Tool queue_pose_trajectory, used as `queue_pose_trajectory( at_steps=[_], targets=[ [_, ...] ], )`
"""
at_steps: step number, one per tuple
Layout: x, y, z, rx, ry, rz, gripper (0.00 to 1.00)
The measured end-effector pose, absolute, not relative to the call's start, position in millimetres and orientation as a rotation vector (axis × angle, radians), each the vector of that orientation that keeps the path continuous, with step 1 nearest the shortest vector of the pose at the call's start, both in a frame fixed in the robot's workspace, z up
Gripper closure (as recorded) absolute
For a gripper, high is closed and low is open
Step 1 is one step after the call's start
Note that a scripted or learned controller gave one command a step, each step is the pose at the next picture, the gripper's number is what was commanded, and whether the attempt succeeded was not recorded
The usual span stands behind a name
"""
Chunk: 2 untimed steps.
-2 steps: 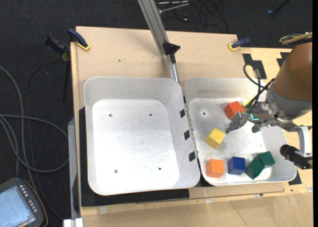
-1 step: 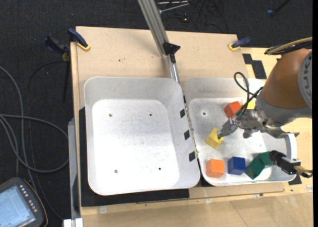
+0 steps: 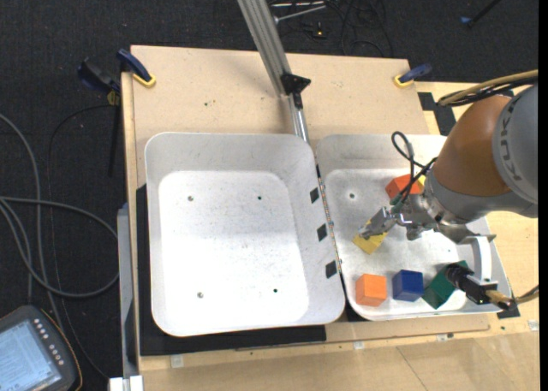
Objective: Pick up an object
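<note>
the gripper (image 3: pixel 378 228) is down in the right bin (image 3: pixel 342 210) with its fingers seemingly closed on the yellow block (image 3: pixel 369 243), low near the bin floor, so the grasp looks made but the lift is, i judge, yet to come

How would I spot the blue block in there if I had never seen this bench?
Look at the right-hand white bin, the one the grey and orange arm reaches into. Along its near edge sit three blocks in a row. The blue block is the middle one, between the orange block on its left and the green block on its right.
</note>
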<state>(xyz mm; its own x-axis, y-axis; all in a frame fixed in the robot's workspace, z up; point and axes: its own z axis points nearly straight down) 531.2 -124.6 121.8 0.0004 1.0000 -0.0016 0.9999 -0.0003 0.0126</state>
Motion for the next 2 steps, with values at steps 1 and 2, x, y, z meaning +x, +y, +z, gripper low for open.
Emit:
queue_pose_trajectory(
  at_steps=[1,2],
  targets=[
    [535.8,-124,117,2.208,2.211,0.023,0.00],
    [538.0,-125,128,2.205,2.204,0.029,1.00]
  ],
)
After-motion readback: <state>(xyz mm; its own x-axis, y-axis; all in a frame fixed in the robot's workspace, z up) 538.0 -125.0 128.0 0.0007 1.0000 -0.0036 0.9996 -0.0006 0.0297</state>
